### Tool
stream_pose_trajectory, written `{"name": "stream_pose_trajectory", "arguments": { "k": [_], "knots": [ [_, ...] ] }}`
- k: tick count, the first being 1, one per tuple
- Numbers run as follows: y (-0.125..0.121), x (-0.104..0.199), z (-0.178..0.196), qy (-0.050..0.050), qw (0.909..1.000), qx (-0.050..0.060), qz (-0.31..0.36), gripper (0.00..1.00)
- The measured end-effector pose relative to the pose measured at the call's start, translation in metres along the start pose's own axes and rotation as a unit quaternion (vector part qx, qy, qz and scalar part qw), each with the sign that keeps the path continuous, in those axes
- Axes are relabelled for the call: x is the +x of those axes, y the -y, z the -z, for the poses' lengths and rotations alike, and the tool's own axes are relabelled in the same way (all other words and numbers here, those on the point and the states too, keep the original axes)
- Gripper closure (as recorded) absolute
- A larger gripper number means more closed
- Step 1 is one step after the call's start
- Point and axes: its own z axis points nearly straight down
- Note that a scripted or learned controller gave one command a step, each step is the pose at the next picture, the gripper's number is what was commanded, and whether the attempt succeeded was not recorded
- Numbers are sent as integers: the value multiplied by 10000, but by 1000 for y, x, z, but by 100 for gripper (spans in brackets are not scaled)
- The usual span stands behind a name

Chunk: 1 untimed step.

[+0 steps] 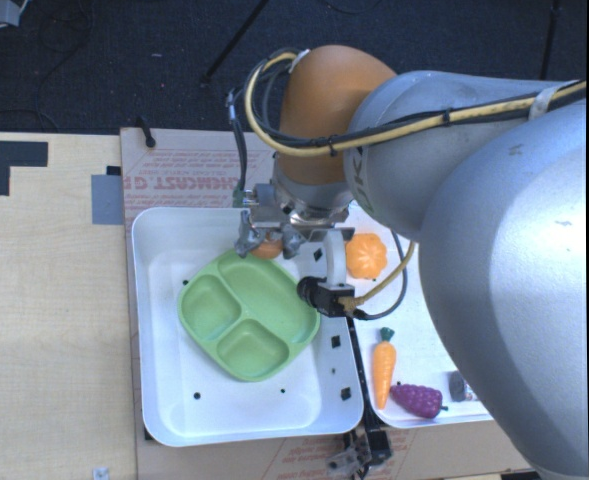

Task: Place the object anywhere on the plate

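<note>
On your left lay the bare wooden bench top (44, 298), with dark grey patches (105, 197) near its upper part. Next came the left white bin (159, 368), seated on a sheet of printed cardboard (179, 180). Inside it you had the green plate (246, 316), a three-compartment dish turned at an angle, resting toward the bin's upper right. At the plate's upper edge the gripper (271, 240) hung low over the bin, and a small orange-brown object (266, 250) sat directly beneath it, touching or just overlapping the plate's rim. The object appeared to sit between the fingers, but the gripper body covered them, so you could not tell whether they were closed on it or spread apart. Above the gripper you saw the orange band (329, 98) of the arm, looped by yellow and black cables (264, 118). Right of the gripper, in the right white bin (434, 420), was an orange round fruit (366, 255) near the dividing wall. Lower in that bin stood a toy carrot (383, 365), its green top pointing up the view, with a purple bunch of grapes (416, 399) just beside its tip. Farthest right, the large grey arm (504, 248) covered the remainder of the right bin.
</note>
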Motion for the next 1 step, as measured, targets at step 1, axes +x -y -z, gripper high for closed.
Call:
{"name": "stream_pose_trajectory", "arguments": {
  "k": [1],
  "knots": [
    [0, -2, 1, 10, 10000, 2, -7, 0]
  ]
}}
